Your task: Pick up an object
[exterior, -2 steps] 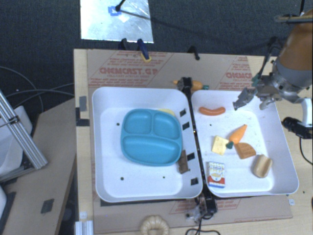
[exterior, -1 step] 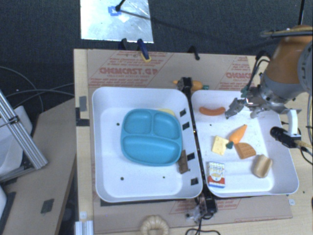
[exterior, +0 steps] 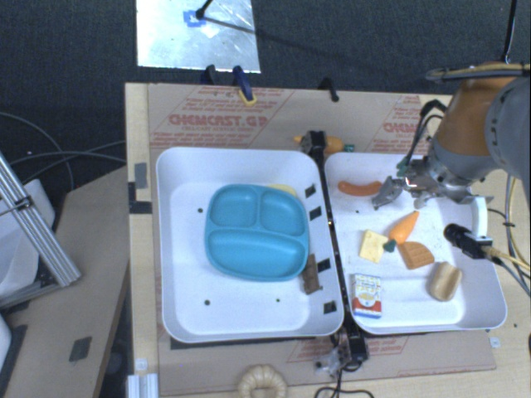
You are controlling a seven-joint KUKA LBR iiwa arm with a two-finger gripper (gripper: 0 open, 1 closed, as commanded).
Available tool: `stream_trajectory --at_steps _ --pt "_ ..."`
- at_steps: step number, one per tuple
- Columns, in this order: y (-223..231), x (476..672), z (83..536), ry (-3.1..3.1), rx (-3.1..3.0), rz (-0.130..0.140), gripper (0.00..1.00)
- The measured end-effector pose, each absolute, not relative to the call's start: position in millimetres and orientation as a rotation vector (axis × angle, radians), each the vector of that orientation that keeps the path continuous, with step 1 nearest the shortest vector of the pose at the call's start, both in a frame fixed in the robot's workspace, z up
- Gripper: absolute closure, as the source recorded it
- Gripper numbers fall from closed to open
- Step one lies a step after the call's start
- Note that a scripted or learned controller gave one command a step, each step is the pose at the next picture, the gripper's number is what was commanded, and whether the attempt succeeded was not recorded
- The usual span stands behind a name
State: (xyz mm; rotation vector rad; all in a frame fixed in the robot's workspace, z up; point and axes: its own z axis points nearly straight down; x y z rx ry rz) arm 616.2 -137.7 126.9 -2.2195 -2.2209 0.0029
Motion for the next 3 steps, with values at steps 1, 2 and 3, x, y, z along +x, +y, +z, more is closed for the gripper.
stream_trajectory --at_steps 1,2,3 --pt "-137.2 616.1 82.1 -2.222 -2.22 0.002 0.0" --pt "-137.5 618.0 95.9 -2.224 -2.223 -0.004 1.0" --pt "-133.5 611.3 154.0 -2.228 -2.223 -0.007 1.0"
